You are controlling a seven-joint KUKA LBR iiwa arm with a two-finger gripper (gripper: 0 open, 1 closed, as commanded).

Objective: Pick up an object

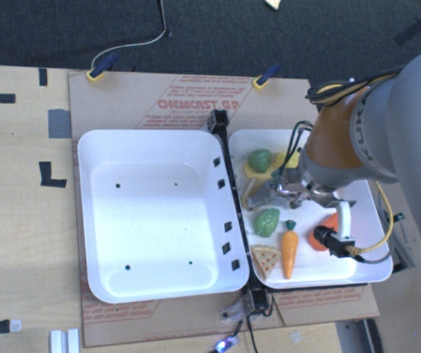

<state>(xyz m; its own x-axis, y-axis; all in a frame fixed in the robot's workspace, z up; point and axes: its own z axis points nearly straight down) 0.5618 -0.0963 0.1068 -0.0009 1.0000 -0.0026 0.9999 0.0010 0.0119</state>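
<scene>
The arm reaches in from the right and its pincer (269, 191) sits low in the right bin (364, 274), at the left side of that bin close to the divider between the 2 bins. Whether the pincer is released or clenched cannot be told from here; the wrist and its metal parts hide that.

The candidate objects all lie in the right bin. A green round toy (259, 158) rests on a yellow piece (253, 170) at the far side, just beyond the pincer. A second green toy (267, 221) lies just near of the pincer, a toy carrot (289, 253) stands beside it to the right, a sandwich wedge (266, 259) lies at the near left corner, and a red toy (322, 237) sits partly behind the arm's black cable fitting. The left bin (151, 212) holds nothing to pick.

The risks, as I judge them: the toys crowd together, so a closing pincer may pinch 2 at once or nudge 1 aside. The rounded green toys can squirt out of a shallow grip. Working so near the bin wall, a finger may catch the divider and shift the bin on the tabletop (19, 219).
</scene>
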